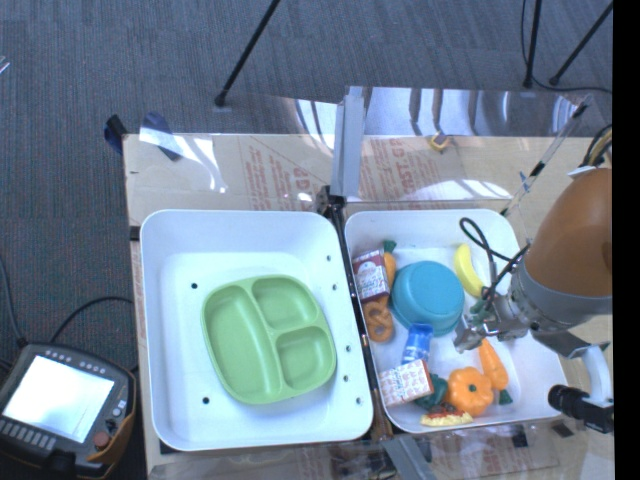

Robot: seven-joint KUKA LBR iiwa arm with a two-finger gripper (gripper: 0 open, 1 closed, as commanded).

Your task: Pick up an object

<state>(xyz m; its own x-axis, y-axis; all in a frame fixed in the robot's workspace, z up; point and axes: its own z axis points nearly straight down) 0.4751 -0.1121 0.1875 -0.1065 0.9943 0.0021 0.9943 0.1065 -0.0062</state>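
Claw (472, 336) low in right bin (520, 230), beside blue bowl (428, 295), just above carrot (491, 362); spread or pinched, cannot tell. Likely target carrot: drop straight, straddle narrow body, avoid bowl rim. Count: one bowl, one banana (466, 268), one pumpkin (470, 390), one pretzel (379, 319). Left bin (170, 238): one green tray (268, 338).

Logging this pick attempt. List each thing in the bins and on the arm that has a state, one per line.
green divided plate: flat, right way up in the left bin
blue bowl: upside down in the right bin
blue bottle: lying on its side
pumpkin: upright, stem up
banana: lying by the bowl
carrot: lying flat
gripper: low over the right bin, grip unclear
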